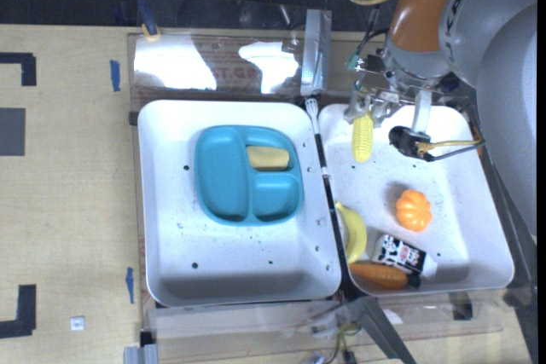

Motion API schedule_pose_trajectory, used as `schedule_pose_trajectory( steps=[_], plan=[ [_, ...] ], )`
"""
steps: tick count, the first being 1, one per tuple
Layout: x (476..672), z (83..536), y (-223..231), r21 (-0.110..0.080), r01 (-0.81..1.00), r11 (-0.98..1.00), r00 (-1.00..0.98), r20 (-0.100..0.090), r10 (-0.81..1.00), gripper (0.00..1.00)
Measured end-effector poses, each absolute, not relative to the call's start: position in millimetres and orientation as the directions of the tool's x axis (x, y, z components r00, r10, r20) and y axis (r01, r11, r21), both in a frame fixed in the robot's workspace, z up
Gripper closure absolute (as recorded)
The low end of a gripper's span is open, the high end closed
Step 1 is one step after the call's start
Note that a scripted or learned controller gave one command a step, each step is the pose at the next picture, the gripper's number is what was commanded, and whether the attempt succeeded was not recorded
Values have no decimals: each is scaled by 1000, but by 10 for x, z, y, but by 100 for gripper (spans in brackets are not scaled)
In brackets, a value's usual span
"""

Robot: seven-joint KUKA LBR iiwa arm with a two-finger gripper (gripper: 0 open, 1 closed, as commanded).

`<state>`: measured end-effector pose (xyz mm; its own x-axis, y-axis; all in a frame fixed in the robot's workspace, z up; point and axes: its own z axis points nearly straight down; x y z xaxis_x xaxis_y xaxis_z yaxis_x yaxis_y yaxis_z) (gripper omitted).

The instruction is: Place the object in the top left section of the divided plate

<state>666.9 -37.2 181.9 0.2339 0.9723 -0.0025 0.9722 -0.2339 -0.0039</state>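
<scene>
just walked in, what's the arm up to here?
The arm's pincer is at the far end of the right bin, right over a yellow corn cob; whether it actually grips the cob is hard to tell. A small orange pumpkin, a banana and a few other items lie nearer in that bin. In the left bin, the blue divided plate already has a yellow block in one small section.

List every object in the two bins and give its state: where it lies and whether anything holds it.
Divided plate: flat in left bin.
Yellow block: resting in plate's upper right section.
Corn cob: upright under the hand, right bin.
Orange pumpkin: loose, right bin.
Banana: against right bin's left wall.
Black-and-white box: lying near front.
Orange sausage: lying at front edge.
</scene>
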Motion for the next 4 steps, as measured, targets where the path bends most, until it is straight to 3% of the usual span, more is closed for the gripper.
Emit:
schedule_pose_trajectory(
  steps=[1,2,3,4],
  plan=[
    [6194,1818,-655,-7,984,-176,176,-1,984,100],
    [6478,1812,-692,-2,881,-474,474,-3,881,100],
    [5771,1814,-418,-7,906,-422,422,-2,906,100],
    [6209,1809,-748,-3,792,-610,610,-4,792,100]
  ],
)
